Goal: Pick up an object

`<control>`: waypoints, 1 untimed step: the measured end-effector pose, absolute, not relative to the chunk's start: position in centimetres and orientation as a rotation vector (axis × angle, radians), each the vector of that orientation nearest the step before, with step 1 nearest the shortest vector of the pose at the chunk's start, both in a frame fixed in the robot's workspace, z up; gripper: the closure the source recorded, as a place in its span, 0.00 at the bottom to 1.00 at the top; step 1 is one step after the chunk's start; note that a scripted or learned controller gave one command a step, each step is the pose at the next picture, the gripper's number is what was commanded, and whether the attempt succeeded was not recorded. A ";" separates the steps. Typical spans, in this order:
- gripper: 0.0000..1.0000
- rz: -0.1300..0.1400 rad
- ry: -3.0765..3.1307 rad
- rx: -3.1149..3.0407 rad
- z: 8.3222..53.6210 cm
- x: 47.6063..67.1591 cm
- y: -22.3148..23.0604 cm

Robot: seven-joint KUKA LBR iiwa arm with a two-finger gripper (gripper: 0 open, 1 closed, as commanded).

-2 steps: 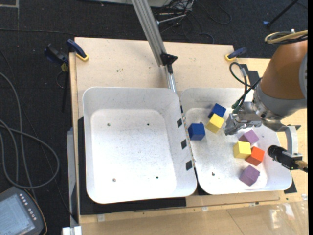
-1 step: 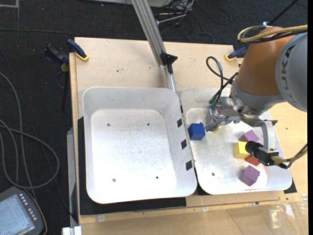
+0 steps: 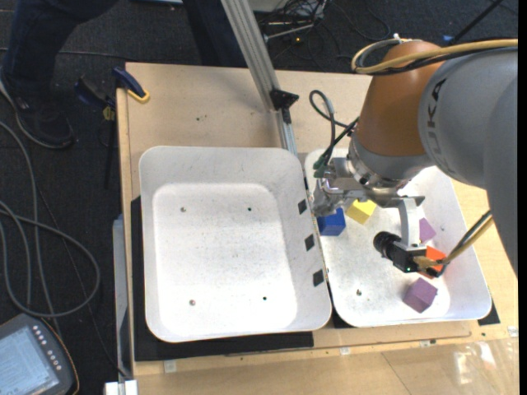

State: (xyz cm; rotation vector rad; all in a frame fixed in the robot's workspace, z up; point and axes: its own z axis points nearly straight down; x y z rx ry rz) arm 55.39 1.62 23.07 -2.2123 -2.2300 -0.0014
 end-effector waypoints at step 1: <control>1.00 -0.004 -2.231 -2.212 22.9 57.0 7.6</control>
